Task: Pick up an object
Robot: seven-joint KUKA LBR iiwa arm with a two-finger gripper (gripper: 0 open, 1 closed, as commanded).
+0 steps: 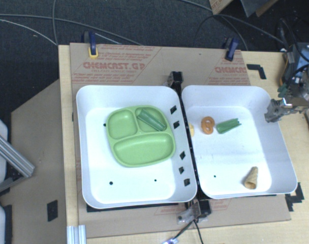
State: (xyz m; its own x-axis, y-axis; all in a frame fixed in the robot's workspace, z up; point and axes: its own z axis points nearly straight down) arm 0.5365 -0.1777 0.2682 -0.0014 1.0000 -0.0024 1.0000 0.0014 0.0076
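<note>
Lettering "CHEMCAST GP" on brown board [114,60] behind both bins [91,136].

Tool [274,111] low at right edge

Divided plate [140,147] in left bin [88,136] — ring [208,125], leaf [227,125], cone [251,177] in right bin [276,151].

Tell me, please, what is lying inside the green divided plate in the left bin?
A green ridged piece lies slanted in the upper right compartment of the green divided plate. Whatever lies under that piece is covered.
</note>
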